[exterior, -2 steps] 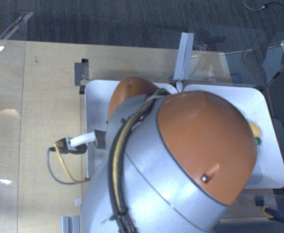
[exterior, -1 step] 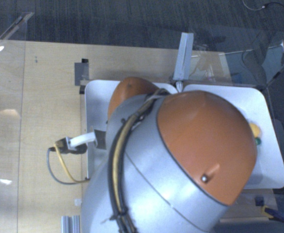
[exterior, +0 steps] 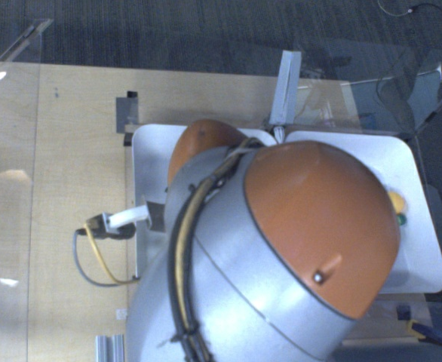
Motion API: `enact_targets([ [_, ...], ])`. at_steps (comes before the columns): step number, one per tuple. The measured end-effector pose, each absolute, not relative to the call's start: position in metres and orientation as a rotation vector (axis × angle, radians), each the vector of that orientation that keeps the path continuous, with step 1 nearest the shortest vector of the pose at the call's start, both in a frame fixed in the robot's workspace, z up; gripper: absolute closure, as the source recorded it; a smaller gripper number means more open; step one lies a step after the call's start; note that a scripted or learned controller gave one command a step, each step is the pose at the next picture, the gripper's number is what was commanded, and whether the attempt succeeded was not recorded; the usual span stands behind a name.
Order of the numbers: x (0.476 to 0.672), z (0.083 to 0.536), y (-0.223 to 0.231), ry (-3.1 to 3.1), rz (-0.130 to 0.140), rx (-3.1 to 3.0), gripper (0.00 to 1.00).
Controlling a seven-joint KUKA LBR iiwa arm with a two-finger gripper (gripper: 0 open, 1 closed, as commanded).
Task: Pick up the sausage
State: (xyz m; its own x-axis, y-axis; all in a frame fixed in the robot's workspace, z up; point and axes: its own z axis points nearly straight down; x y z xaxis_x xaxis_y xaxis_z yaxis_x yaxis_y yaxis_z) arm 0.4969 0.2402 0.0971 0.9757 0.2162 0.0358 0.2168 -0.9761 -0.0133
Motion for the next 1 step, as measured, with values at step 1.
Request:
enact_targets([
  [1, 0.4969, 0.0971, 0.2402, -0.340, -0.053, -3.105, 0.00],
])
